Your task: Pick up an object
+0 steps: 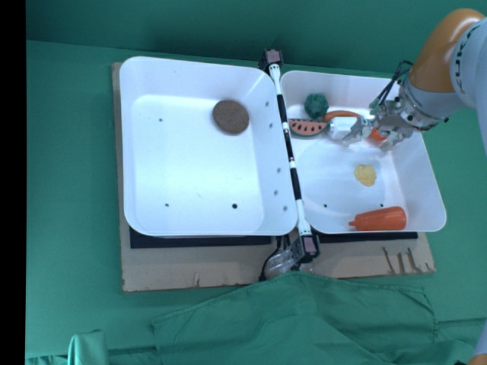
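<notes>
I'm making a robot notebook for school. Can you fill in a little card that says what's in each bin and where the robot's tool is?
left bin: one round brown disc near its far right corner
right bin: dark green lump, watermelon slice, orange sausage-shaped piece, small yellow piece, red-orange bottle-shaped toy
arm: reaches in from the right
tool: low over the far part of the right bin, beside the orange sausage-shaped piece
tool holding something: cannot tell

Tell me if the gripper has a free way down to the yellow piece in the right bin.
Probably yes. The yellow piece lies alone on the right bin floor, with nothing on or against it. The gripper hangs just beyond it, and the orange bottle lies well to the near side.
</notes>
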`<state>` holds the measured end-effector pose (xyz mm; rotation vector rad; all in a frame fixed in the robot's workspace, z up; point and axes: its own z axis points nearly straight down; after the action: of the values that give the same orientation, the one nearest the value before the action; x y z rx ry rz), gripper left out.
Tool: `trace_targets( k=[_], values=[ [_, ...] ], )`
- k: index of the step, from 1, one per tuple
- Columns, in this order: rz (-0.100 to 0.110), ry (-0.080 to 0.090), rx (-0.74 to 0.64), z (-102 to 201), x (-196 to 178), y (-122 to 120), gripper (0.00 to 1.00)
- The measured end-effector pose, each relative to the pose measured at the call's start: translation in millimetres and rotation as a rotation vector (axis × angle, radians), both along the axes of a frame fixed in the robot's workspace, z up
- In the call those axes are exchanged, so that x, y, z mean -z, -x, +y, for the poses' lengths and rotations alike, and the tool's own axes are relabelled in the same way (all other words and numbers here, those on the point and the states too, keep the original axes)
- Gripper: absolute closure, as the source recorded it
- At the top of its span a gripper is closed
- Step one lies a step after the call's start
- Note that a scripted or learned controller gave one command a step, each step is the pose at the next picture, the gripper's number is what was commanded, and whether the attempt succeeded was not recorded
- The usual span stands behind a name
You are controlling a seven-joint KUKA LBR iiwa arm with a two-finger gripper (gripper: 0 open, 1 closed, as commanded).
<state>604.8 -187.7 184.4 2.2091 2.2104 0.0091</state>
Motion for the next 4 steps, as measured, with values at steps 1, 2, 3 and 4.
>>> trace_targets(
  k=[1, 2, 3, 4],
  values=[
    [0.009, -0.004, 0.006, 14, -3, 65, 0.00],
    [-0.004, -0.002, 0.004, 0, -1, 79, 0.00],
    [0.001, 0.000, 0.000, 0, 0, -7, 0.00],
    [0.001, -0.001, 0.003, 0, -1, -5, 0.00]
  ],
)
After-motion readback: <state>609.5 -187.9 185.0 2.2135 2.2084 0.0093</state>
